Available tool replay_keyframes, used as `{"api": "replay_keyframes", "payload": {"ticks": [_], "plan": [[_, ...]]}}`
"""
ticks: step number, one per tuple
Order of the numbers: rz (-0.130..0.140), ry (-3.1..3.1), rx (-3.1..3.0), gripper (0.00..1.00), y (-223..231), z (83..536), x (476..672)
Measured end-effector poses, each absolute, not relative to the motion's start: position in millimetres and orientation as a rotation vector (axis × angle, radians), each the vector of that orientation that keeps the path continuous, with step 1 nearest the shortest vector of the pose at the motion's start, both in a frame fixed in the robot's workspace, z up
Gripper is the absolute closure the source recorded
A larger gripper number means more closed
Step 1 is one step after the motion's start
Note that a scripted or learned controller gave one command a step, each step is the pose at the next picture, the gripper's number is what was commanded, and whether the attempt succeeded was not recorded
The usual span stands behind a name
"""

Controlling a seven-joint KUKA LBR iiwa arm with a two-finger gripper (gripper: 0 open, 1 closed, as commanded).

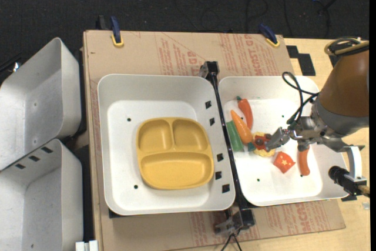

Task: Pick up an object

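The right bin [305,190] holds several small items. A red pepper-like piece [245,111] and an orange carrot-like piece [239,124] lie at its left side, with a green piece [234,137] beside them. A red block [284,162] and an orange-red sausage shape [304,163] lie nearer the middle. My gripper [272,141] reaches in from the right and sits low over a small yellow item [265,151], just right of the carrot and green piece. The gripper's dark body hides part of the yellow item.
The left bin [111,126] holds a yellow divided plate [174,153]. A black divider [222,126] runs between the bins. The arm's orange band [349,85] hangs over the right bin's right edge. Spare white bins [35,126] stand at far left.
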State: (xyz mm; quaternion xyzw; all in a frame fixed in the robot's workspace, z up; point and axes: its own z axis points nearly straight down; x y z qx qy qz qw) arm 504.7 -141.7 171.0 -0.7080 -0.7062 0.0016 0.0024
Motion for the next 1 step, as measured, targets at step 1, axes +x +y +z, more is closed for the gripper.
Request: {"api": "replay_keyframes", "payload": {"ticks": [1], "plan": [[0.003,-2.217,-2.221,0.0,-141.3,128.0,506.6]]}}
